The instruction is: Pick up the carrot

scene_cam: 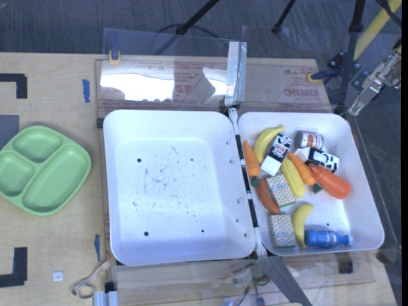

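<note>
Nearest in the right shallow white bin [363, 234] lies a blue plastic bottle [326, 238]. Just beside it are a small yellow banana [300, 217] and a beige speckled block [282, 230]. A little farther, a fat orange plastic carrot [331, 183] lies on its side in the right half of this bin, its thin end touching a yellow corn cob [292, 176]. A slim orange carrot [250, 159] lies along the left wall of the same bin, and a darker orange carrot with green end [266, 196] is below it. Farther still are a bigger yellow banana [266, 141] and a small red and white can [310, 140]. The left white bin [172, 171] stands beside, and a green divided plate [42, 169] is on the wooden bench [51, 247]. Farthest, beyond the right bin's far corner, the metallic gripper [375, 87] hangs well apart from the carrots. One cannot tell if it is released or clenched.
</note>
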`<state>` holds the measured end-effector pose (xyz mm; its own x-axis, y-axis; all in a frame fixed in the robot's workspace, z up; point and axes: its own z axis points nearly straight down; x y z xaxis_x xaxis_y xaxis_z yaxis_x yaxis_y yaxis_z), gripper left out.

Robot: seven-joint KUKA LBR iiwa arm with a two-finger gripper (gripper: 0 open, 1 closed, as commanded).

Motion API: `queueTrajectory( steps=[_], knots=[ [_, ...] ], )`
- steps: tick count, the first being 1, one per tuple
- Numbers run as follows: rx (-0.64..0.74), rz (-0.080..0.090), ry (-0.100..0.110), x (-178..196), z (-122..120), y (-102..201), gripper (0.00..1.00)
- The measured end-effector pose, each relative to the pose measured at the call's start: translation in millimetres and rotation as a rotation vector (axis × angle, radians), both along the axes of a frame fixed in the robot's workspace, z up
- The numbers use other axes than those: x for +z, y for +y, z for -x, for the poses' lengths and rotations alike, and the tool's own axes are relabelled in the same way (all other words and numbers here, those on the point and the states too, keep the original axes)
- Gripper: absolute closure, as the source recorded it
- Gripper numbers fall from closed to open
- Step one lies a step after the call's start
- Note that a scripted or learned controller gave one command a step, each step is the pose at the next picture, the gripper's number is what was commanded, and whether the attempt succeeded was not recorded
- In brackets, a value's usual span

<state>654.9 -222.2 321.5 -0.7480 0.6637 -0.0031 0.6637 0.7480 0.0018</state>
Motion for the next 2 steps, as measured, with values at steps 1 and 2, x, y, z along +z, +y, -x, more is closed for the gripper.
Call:
queueTrajectory(
  steps=[1, 2],
  knots=[
    [0.032, 0.001, -0.003, 44.9, 5.9, 34.0, 0.00],
    [-0.069, -0.001, 0.002, -51.8, 11.2, 50.2, 0.00]
  ],
)
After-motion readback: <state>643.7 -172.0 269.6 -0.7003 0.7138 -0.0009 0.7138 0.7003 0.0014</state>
